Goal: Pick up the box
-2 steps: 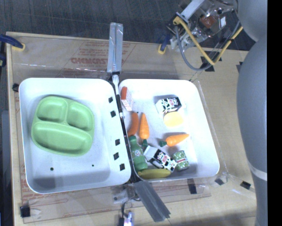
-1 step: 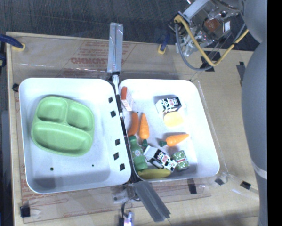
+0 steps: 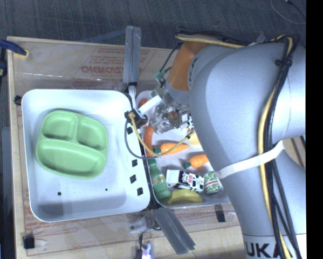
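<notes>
The box (image 3: 186, 180) is a small white carton with black cow patches. It lies flat near the front of the right bin (image 3: 160, 197), between a green bottle (image 3: 159, 180) and a small can (image 3: 211, 183). My gripper (image 3: 162, 116) hangs low over the back part of the right bin, well behind the box and apart from it. The grey arm (image 3: 242, 107) with its orange band (image 3: 180, 69) hides most of that bin.
In the right bin lie orange carrots (image 3: 173, 147), another carrot (image 3: 199, 160) and a yellow banana (image 3: 185, 197) at the front. The left bin (image 3: 75, 201) holds a green divided plate (image 3: 73, 143). A grey divider bar (image 3: 132, 58) stands behind the bins.
</notes>
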Tool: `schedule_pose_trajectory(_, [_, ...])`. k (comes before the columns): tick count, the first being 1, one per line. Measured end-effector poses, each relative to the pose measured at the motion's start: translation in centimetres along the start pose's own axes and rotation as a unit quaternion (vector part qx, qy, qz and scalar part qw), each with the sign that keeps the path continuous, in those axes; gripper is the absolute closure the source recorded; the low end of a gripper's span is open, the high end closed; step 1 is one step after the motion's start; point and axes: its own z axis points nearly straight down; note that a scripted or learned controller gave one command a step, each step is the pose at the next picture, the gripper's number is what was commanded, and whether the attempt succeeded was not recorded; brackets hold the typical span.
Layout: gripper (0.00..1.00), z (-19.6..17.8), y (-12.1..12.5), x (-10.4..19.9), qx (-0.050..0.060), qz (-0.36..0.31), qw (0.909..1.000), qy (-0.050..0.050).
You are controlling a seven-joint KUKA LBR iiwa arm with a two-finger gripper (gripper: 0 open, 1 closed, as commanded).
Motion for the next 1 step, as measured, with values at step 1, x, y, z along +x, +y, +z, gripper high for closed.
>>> schedule_pose_trajectory(1, [1.0, -0.01, -0.18, -8.62, 0.0, 0.027, 0.9996, 0.001])
